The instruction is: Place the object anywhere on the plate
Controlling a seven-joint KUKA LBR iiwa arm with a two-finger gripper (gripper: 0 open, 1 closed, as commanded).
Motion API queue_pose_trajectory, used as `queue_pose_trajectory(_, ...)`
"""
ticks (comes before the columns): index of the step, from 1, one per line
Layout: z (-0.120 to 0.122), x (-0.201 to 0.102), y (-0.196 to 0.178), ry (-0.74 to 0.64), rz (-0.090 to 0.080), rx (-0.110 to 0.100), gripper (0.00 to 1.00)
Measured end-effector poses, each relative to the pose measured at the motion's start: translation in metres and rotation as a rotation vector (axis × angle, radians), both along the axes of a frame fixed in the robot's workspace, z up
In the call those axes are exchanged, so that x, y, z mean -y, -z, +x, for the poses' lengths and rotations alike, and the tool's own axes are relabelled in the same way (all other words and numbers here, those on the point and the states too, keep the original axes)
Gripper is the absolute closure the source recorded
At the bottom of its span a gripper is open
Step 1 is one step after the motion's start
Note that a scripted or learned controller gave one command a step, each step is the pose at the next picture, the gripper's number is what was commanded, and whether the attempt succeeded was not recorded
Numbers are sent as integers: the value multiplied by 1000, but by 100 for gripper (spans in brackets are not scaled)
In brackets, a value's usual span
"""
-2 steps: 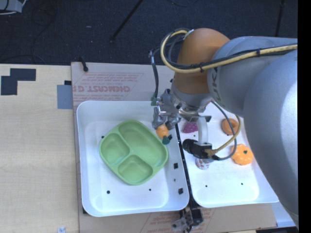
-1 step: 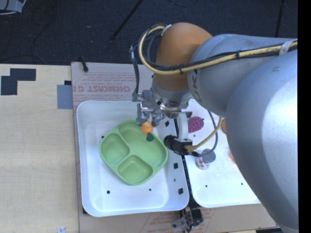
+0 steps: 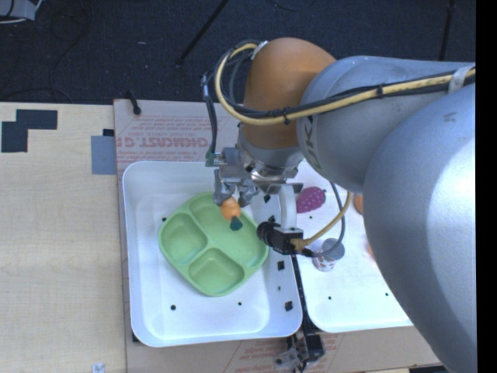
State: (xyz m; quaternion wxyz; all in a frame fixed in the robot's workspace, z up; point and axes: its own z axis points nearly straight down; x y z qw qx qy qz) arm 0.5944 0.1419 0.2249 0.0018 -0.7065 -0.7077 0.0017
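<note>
The plate (image 3: 200, 249) looks like smooth, faintly glossy green plastic with 3 moulded compartments. The 2 bins, left bin (image 3: 147, 301) and right bin (image 3: 365, 305), are smooth white plastic with a soft sheen. The bench (image 3: 54, 239) shows pale, matt wood grain. The arm (image 3: 404, 154) has a smooth grey satin shell, and its orange band (image 3: 283, 72) shines glossy.

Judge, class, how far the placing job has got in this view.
Done: the arm has reached over the green plate in the left bin. In hand: a small orange carrot sits at the gripper, above the plate's far edge. Left: release and withdraw.
</note>
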Motion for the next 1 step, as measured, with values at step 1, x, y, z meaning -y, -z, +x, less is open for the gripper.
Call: queue_pose_trajectory(1,0,0,0,-1,-1,0,0)
